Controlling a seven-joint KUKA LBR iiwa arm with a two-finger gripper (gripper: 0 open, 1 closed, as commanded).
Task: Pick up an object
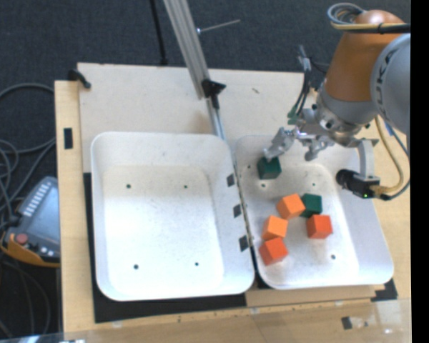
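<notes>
The gripper (pixel 277 151) hangs directly over the green block (pixel 269 168), seemingly touching it; its grip state cannot be told.

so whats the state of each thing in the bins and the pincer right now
pincer: low in the right bin, fingers around the green block
green block: between the fingers, apart from the cluster
second green block: lying in the cluster
four orange blocks: lying clustered
right bin: holds all blocks
</notes>
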